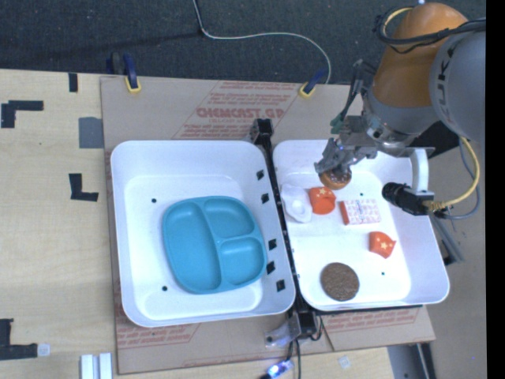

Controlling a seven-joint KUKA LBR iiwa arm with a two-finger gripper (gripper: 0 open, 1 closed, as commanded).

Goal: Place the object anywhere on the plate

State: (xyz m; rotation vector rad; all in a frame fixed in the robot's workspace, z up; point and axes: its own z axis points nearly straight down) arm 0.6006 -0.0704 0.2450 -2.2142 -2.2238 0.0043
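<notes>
A blue divided plate (213,242) lies in the left white bin (126,172). My gripper (334,168) hangs over the back left part of the right bin (430,287). A small brown round item (338,180) shows right at the gripper's tip, partly covered by it; whether it is held I cannot tell. Just in front of it stands an orange cup-shaped object (321,200), with a white object (297,206) to its left.
The right bin also holds a red-and-white patterned packet (360,212), a red-orange piece (381,244) and a brown round disc (340,281). A black divider (272,212) runs between the bins. The arm's cable and black fitting (404,197) hang over the right bin's right side.
</notes>
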